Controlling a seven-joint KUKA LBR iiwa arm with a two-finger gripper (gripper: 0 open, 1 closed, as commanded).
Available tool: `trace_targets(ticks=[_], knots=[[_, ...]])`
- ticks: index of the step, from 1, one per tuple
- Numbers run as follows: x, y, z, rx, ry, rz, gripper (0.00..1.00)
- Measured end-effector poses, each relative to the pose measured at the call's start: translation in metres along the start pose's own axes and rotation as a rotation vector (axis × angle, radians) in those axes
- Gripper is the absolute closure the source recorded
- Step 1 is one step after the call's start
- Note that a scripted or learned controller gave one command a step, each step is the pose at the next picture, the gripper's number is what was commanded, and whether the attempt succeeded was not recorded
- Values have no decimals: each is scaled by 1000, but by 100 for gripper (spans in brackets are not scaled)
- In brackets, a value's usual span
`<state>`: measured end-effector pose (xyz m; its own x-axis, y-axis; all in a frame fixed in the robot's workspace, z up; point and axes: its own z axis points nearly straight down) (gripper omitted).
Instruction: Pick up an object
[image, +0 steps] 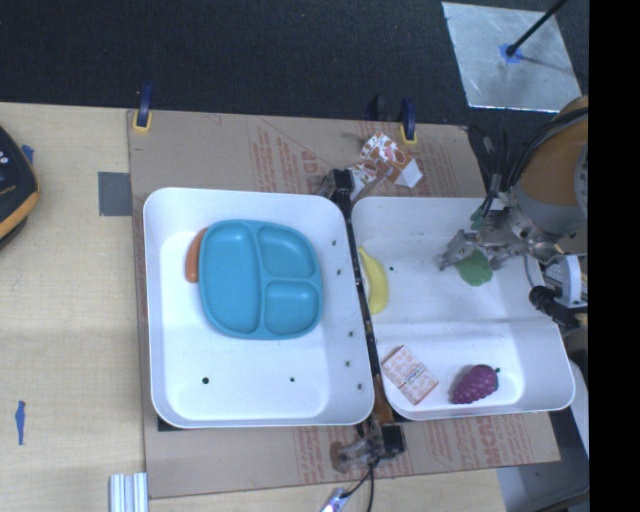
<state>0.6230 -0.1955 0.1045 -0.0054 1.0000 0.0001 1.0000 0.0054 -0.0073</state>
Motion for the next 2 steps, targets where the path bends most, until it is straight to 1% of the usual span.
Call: trace_targets(ticks=[1,2], knots=[[-16,33,11,-5,0,0,0],[-16,3,12,-4,-1,0,0]])
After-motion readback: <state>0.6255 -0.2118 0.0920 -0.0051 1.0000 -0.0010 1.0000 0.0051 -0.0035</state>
